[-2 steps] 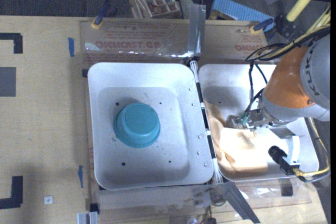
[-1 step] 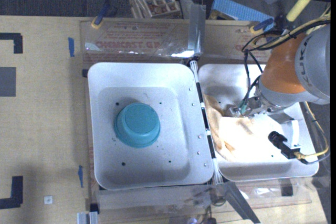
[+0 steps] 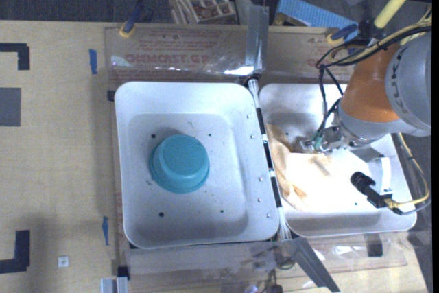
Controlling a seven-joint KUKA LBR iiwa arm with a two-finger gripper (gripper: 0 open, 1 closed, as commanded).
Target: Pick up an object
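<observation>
Looking down at a slant on a pale wooden worktop (image 3: 55, 147) that carries two shallow white bins side by side, their inner rims touching. Left bin (image 3: 130, 106): holds one teal bowl (image 3: 180, 161), turned upside down, resting on the floor a little toward 9 o'clock of the bin's centre and apart from every wall. Dark specks dot the floor around it. Right bin (image 3: 288, 96): holds a pale, tan-stained cloth (image 3: 309, 182), crumpled, spread from the bin's centre toward 7 o'clock and lying against the wall nearest the left bin. Arm (image 3: 374, 89): grey with an orange band, entering from 3 o'clock over the right bin. Hand (image 3: 321, 142): low over the cloth's 12 o'clock edge, close to it or touching; which cannot be told. Whether the hand is released or clenched cannot be told, and nothing is seen grasped in it.
</observation>
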